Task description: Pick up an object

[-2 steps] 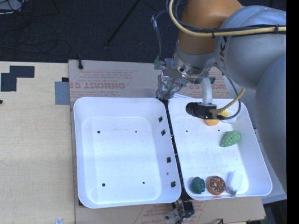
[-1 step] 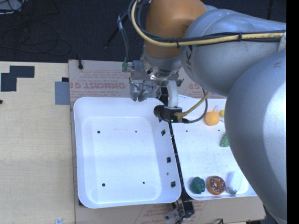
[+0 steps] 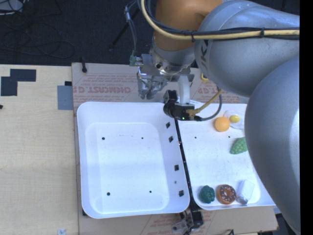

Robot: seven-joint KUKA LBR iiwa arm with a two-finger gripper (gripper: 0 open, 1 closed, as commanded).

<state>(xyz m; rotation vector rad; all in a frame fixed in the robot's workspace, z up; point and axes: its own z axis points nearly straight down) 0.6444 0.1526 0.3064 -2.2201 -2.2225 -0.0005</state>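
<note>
My gripper [image 3: 148, 90] hangs behind the far rim of the left bin [image 3: 88, 112], over the cardboard base. It sits under the orange wrist band. In the right bin [image 3: 210, 161] lie an orange ball [image 3: 222, 124], a small yellow piece [image 3: 234, 118] and a green textured object [image 3: 239, 146] near the far right. A dark green object [image 3: 207, 194], a brown donut [image 3: 225, 194] and a white object [image 3: 245, 191] rest along the near rim. All of these are well apart from the gripper.
A black fitting with a yellow cable [image 3: 182, 110] sits at the far end of the divider between the bins. The large grey arm [image 3: 264, 58] covers the right bin's right side. A wooden bench top [image 3: 34, 151] lies to the left.
</note>
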